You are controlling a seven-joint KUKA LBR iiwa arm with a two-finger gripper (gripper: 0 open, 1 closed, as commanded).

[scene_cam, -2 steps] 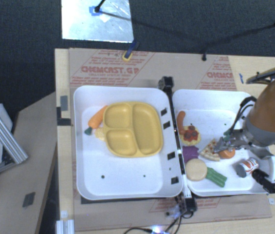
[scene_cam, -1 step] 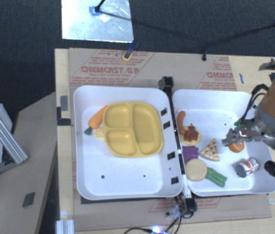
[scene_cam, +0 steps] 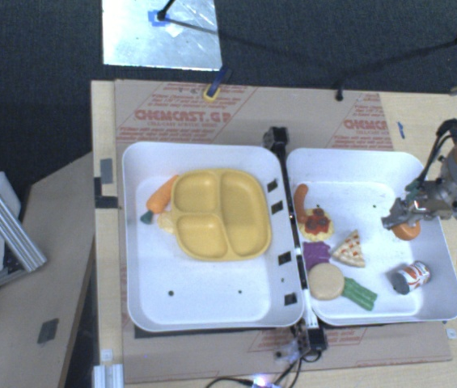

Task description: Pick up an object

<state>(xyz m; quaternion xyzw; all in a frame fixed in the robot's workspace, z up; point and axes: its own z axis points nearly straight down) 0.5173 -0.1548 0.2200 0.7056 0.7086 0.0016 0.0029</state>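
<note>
My gripper (scene_cam: 401, 215) reaches in from the right edge and hangs over the right bin (scene_cam: 357, 172), directly above a small orange fruit (scene_cam: 407, 232) near the bin's right wall. A white and red can (scene_cam: 409, 277) lies on its side below the fruit. Along the bin's left side sit a hot dog (scene_cam: 300, 201), a red and yellow piece (scene_cam: 317, 224), a pizza slice (scene_cam: 349, 250), a purple piece (scene_cam: 316, 254), a round tan cookie (scene_cam: 325, 281) and a green vegetable (scene_cam: 359, 294).
The left bin (scene_cam: 147, 297) holds a yellow divided plate (scene_cam: 214, 214) with a toy carrot (scene_cam: 160, 196) at its left edge. A black clip divider (scene_cam: 286, 217) runs between the bins. Bare white floor lies in the right bin's upper middle.
</note>
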